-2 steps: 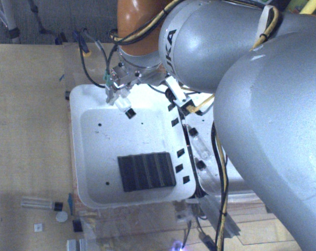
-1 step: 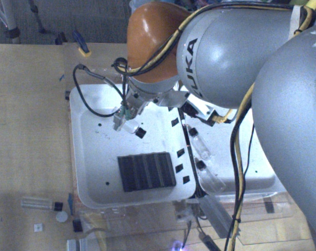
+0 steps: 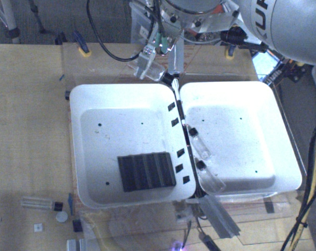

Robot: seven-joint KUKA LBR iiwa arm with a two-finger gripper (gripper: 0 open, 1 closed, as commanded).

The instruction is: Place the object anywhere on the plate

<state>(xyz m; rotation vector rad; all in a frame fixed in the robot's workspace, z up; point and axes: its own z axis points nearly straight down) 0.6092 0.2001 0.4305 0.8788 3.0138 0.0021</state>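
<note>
Camera view: the gripper point(image 3: 161, 63) hangs up high at the far edge of the bench, just over the spot where the two white bins meet. Its two fingers point(image 3: 149, 66) stand wide apart, and nothing is between them. So the grab has not been made yet. I think this is the very start of the job.

The one thing lying in the bins is a dark ribbed block point(image 3: 146, 171). It lies flat in the left bin point(image 3: 85, 140), well apart from the gripper, toward the near side and a little to the left of it in the picture. I take it to be the task's thing, but I am not sure. I cannot tell which thing here is the plate. The right bin point(image 3: 283, 140) sits on the gripper's other side.

Next, I think the arm point(image 3: 283, 14) must swing out over the left bin, come down over the block, and close on its two long sides. The block is low and flat, so the fingers may slip off it.

Writing: the big letters "UK" point(image 3: 260, 10) show on the grey arm, cut off at the edge. I cannot read any other words.
</note>
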